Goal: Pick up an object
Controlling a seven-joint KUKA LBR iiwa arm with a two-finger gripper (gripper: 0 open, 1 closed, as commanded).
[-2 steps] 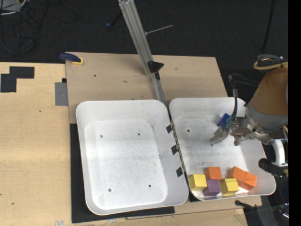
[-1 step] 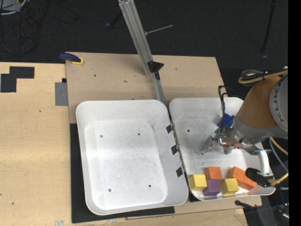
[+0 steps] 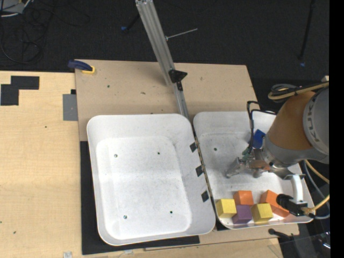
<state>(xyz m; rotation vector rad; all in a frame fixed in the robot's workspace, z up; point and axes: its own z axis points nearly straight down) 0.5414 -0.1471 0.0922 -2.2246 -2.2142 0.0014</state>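
Left bin (image 3: pixel 102 130) floor was open. Right bin (image 3: pixel 215 125): blocks (image 3: pixel 244 206) crowded near edge, arm (image 3: pixel 293 130) over right side, far-left floor free.

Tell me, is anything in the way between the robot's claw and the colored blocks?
Nothing visible is. The gripper hangs over bare floor of the right bin, and the blocks sit clustered just below it by the near wall.

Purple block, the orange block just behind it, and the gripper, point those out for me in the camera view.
purple block (image 3: pixel 243 214): camera view, middle of its top face.
orange block (image 3: pixel 243 198): camera view, centre of its top face.
gripper (image 3: pixel 236 169): camera view, at the finger ends above the right bin's floor.
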